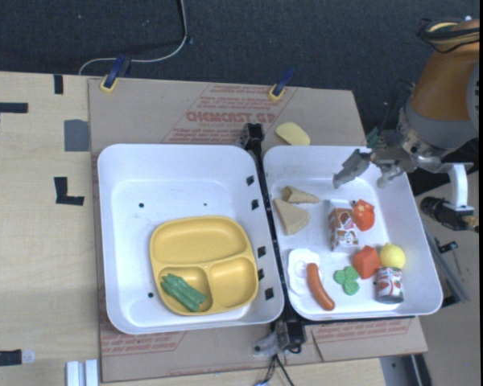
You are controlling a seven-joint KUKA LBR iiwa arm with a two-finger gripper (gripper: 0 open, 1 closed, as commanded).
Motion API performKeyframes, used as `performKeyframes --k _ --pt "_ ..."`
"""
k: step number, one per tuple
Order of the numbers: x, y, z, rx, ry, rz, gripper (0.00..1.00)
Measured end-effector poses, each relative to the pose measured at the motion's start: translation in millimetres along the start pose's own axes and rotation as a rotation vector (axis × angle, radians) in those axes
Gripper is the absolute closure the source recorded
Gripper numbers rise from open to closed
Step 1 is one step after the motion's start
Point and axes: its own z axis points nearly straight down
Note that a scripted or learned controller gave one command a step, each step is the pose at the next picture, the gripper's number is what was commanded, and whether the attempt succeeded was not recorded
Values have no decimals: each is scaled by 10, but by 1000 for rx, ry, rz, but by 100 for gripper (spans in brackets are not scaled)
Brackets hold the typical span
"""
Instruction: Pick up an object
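The gripper is hanging over the right bin, fingers spread and empty, lining up above the carton sitting mid-bin among the toy food.

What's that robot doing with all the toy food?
The arm's gripper hangs open over the top of the right bin, holding nothing. It is meant to pick something up. Below it lie toy foods: bread wedges, a carton, a tomato, a hot dog, a lemon and a can. In the left bin a yellow plate holds a green pod.
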Motion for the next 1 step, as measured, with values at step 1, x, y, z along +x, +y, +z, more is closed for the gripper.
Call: performKeyframes --k 1 --pt "-124 112 1527 0 -2 0 0"
